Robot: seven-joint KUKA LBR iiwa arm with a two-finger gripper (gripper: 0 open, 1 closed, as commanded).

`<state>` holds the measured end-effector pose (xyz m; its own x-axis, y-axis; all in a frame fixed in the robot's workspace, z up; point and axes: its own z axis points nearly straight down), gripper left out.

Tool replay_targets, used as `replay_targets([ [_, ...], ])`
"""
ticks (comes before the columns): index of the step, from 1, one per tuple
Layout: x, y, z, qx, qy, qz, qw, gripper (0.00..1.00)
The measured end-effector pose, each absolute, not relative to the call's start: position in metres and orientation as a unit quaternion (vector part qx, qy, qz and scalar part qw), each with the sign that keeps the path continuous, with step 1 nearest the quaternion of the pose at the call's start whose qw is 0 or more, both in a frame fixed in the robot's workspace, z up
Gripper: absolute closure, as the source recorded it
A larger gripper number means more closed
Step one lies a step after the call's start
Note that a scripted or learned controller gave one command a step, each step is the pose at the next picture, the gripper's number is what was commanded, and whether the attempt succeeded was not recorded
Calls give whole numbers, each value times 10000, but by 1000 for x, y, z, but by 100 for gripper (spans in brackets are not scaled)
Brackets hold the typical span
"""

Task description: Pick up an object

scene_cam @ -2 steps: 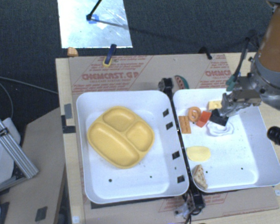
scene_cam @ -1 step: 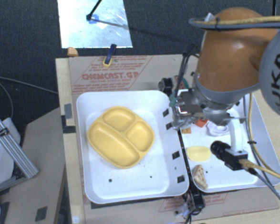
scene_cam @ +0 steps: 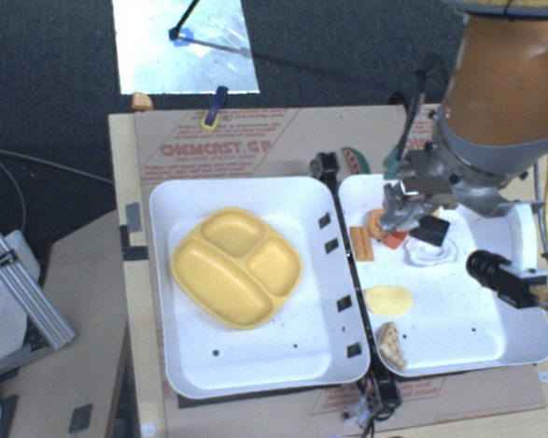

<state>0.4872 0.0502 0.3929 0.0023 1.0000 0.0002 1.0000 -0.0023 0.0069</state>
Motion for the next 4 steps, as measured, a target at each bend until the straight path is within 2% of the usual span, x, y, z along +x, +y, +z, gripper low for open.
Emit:
replay_targets([
  [1, 485, 124, 315, 7034, 7108, -17, -23, 100],
  [2, 488, 65, 400, 7083, 7059, 41, 37, 100],
  [3, 487, 97, 349, 7049, 7093, -4, -7, 100],
  [4, 487, 42, 431, 7083, 7059, 42, 39, 100],
])
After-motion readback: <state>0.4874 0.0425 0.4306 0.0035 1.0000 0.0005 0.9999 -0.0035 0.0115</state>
